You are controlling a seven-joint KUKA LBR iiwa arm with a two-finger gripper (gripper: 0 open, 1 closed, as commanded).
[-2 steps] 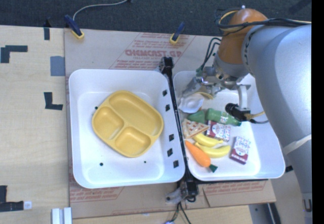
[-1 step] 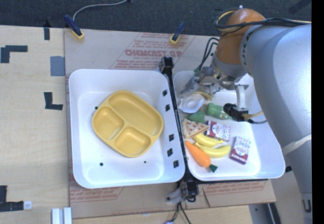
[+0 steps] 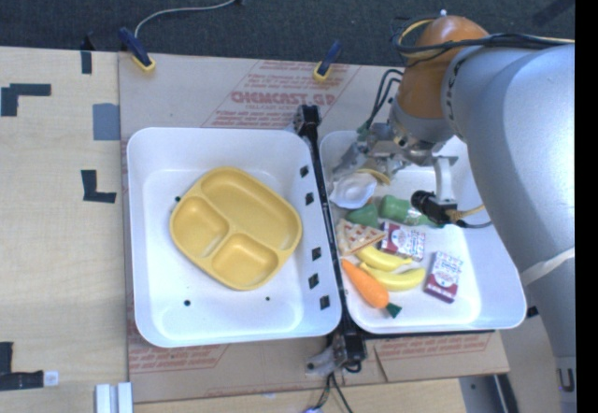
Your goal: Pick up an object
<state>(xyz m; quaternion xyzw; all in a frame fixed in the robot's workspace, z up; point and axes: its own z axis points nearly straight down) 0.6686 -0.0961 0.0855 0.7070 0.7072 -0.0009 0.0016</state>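
So the arm (image 3: pixel 523 140) is reaching in from the right and its hand (image 3: pixel 366 162) is hanging low over the back left corner of the right bin (image 3: pixel 495 304) — right above a crumpled white thing (image 3: pixel 355 190). Can't tell how the hand is set, it's too cluttered there. The rest is sitting in that same bin: a green bottle (image 3: pixel 383 211), bananas (image 3: pixel 392 269), a carrot (image 3: pixel 365 285), two little red cartons (image 3: pixel 443 276). The left bin (image 3: pixel 154 243) is holding a yellow divided tray (image 3: pixel 235 226) — both bins are resting on the cardboard-covered surface (image 3: pixel 187 89).
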